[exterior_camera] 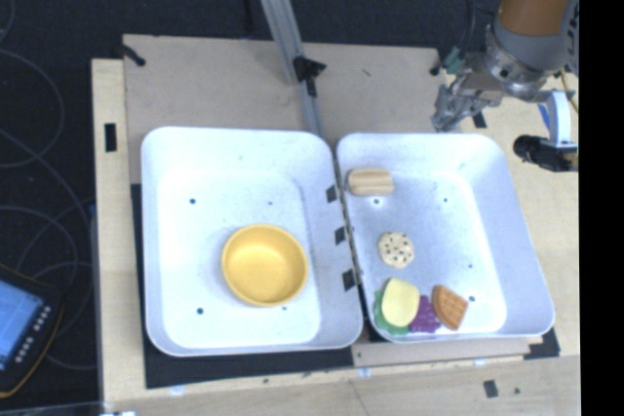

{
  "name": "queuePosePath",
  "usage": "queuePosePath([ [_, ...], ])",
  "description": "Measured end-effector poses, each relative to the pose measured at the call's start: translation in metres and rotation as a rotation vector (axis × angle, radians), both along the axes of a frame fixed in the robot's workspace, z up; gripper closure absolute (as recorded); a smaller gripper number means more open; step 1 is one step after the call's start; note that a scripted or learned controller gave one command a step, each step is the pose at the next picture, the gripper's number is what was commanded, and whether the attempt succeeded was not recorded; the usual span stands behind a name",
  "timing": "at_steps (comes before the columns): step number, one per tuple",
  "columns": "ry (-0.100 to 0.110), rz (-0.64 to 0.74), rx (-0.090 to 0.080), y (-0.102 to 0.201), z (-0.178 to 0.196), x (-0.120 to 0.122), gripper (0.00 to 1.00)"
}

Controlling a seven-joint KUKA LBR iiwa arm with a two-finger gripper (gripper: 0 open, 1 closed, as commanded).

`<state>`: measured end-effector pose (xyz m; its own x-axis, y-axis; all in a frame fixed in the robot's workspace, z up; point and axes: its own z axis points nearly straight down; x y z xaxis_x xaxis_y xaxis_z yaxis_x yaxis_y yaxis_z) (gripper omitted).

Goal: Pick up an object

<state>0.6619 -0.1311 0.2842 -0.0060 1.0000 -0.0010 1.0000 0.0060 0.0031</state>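
My gripper (450, 115) hangs above the far edge of the right bin (492, 209), with nothing visible between its fingers. In that bin lie a tan bread-like block (370, 181) near the far left corner, a round speckled cookie (395, 249) in the middle left, and at the near edge a yellow-green piece (399, 303), a small purple piece (425, 316) and an orange-brown wedge (449, 307). A yellow bowl (263, 264) sits in the left bin (195, 180).
A slanted metal pole (283, 19) rises from the bench behind the seam between the two bins. Black clips (343, 235) run along that seam. A tablet (19, 326) lies off the bench at the lower left.
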Motion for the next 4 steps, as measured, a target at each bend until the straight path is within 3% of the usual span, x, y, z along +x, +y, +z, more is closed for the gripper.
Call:
queuePosePath([
  [2,0.004,0.0,0.001,0.098,-0.034,0.011,1.0],
  [4,0.002,0.0,0.002,0.184,-0.039,0.02,1.0],
])
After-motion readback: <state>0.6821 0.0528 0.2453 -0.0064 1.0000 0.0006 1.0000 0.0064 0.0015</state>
